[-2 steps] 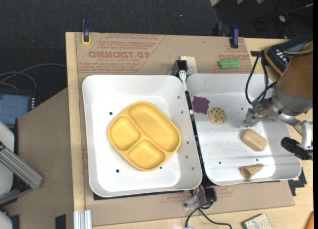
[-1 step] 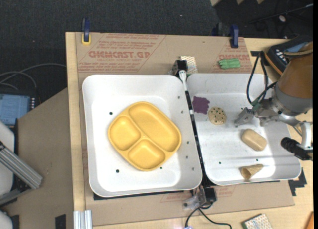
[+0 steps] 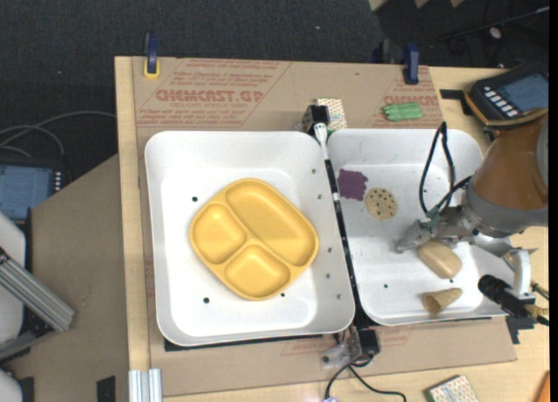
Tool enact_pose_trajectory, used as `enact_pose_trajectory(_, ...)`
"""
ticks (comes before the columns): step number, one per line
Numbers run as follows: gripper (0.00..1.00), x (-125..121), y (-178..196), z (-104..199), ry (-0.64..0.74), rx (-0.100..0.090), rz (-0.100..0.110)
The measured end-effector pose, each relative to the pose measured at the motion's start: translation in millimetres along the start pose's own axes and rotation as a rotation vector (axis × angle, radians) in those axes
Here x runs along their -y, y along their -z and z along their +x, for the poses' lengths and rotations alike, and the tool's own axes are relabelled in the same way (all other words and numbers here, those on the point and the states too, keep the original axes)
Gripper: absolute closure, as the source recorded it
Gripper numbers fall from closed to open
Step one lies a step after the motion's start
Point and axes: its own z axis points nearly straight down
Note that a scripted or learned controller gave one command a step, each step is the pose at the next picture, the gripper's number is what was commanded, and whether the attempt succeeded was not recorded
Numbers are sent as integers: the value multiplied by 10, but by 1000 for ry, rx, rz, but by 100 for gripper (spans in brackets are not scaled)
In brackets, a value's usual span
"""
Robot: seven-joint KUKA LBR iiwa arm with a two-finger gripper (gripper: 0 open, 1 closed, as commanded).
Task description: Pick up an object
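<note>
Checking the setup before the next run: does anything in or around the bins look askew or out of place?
The yellow divided tray lies rotated at a slant in the left bin, not square to its walls. A green object rests on the board behind the right bin, outside both. Nothing looks spilled or broken.

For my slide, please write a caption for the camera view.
Gripper low in the right bin beside a tan block; yellow divided tray in the left bin.

arm: we see it reaching in from the right, orange band showing
claw (image 3: 425, 239): low, pointing left
</note>
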Motion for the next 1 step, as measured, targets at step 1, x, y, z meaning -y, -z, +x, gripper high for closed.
enact_pose_trajectory(1,100,-30,117,-20,-1,5,-9)
